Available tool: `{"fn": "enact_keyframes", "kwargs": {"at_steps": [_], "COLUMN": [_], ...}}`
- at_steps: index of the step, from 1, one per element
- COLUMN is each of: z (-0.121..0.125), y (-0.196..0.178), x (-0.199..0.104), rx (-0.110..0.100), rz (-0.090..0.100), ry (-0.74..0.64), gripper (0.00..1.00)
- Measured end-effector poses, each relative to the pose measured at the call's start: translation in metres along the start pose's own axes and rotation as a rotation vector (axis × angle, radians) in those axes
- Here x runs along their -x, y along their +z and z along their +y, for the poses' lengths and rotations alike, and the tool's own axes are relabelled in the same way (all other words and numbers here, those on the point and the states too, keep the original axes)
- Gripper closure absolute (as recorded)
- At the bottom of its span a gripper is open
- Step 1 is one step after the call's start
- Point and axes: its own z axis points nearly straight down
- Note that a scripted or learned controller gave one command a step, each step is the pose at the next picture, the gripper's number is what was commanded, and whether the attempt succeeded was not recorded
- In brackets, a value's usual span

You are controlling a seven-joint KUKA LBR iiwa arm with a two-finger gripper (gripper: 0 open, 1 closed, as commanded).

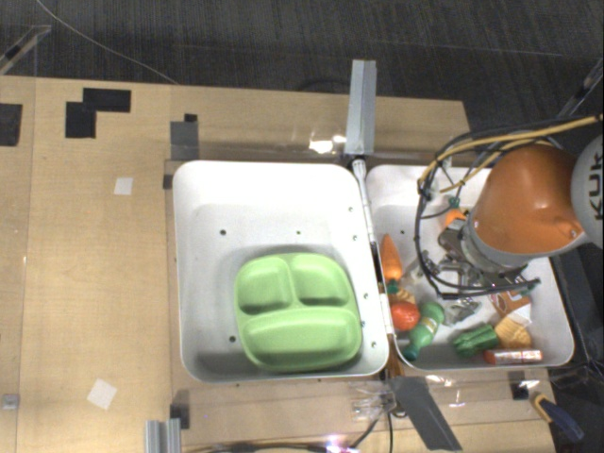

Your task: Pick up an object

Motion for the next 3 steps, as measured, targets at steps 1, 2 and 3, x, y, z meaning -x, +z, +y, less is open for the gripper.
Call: {"fn": "enact_keyframes", "kwargs": {"at_steps": [1, 2, 3], "z": [-0.015, 0.013, 0.011], "y": [0.001, -0.001, -0.014], "x": [0.034, -0.023, -0.017], "rx": [0.003, 0.002, -0.009], "rz": [0.004, -0.001, -0.014], "ry": [-0.156, -0.103, -0.109], "gripper": [0.00, 0.00, 1.00]}}
